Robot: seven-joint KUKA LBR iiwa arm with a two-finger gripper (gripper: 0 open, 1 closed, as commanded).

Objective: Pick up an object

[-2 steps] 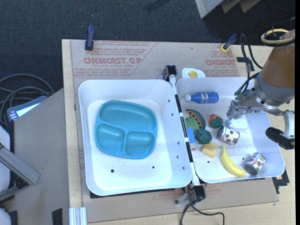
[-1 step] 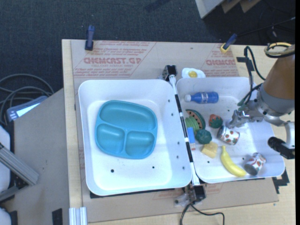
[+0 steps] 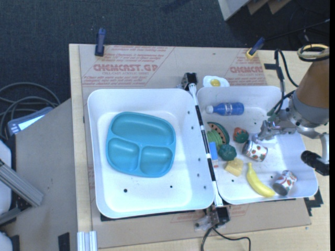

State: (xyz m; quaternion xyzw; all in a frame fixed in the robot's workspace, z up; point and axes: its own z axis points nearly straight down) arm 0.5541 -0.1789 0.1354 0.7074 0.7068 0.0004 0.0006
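A: One end effector (image 3: 264, 131) hangs low over the right bin (image 3: 272, 94), and we see nothing between its fingers. Whether they stand wide or narrow, we cannot tell from this slant.

B: We read the step as the approach, with no grasp made. Just below the metal tip lies a small white cup with red spots (image 3: 256, 150), tipped on its side. It looks to us the likeliest target.

A: Near it we count a dark green ball (image 3: 227, 152) and a small red-and-green fruit (image 3: 240, 135), with a yellow wedge (image 3: 234, 167) and a banana (image 3: 258, 181) further toward the front. A second spotted cup (image 3: 284, 181) rests at the front right corner.

B: At the back of that bin a blue bottle (image 3: 226, 109) lies flat, well apart from the arm. A slice-shaped toy with green rim (image 3: 216, 133) sits against the wall between the bins.

A: The left bin (image 3: 99, 156) carries a blue divided tray (image 3: 141, 144), far from the action.

B: For the next move, we judge the arm must drop straight onto the spotted cup and close across its body. The cup may roll, and the neighbours crowd one side, so the fingers need a clean line between them.
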